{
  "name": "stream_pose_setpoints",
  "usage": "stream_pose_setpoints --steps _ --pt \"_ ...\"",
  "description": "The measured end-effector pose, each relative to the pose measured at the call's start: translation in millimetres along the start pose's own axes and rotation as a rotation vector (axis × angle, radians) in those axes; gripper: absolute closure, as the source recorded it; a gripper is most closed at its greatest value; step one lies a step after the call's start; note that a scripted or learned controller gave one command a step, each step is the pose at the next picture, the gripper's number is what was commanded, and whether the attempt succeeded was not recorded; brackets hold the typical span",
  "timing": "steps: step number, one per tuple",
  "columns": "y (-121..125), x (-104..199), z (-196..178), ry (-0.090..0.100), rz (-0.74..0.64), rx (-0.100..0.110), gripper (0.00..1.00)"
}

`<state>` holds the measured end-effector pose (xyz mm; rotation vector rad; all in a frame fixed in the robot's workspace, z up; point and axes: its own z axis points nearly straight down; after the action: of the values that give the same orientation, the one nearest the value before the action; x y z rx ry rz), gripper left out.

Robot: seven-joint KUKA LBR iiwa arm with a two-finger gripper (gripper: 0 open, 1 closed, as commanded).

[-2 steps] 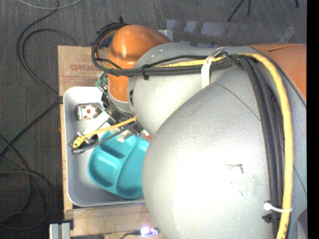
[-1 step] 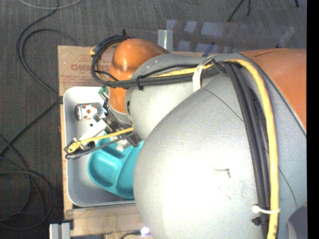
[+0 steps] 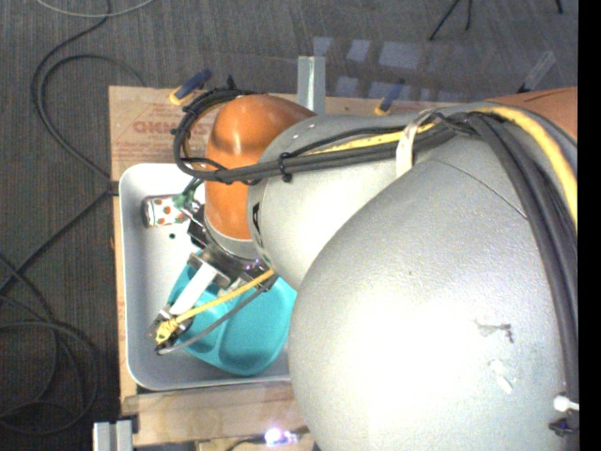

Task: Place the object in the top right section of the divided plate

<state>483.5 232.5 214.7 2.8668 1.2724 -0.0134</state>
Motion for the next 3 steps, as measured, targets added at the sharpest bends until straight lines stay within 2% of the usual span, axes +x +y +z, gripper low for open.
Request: stream_pose_setpoints --steps 1,2,3 --pt "-0.2 0.1 0.0 0.000 0.000 0.000 0.00" --pt "-0.4 0.0 -5.6 -0.010 -0.003 -0.001 1.00" --pt "-0.3 0.0 -5.7 -0.010 -0.003 -0.001 0.00"
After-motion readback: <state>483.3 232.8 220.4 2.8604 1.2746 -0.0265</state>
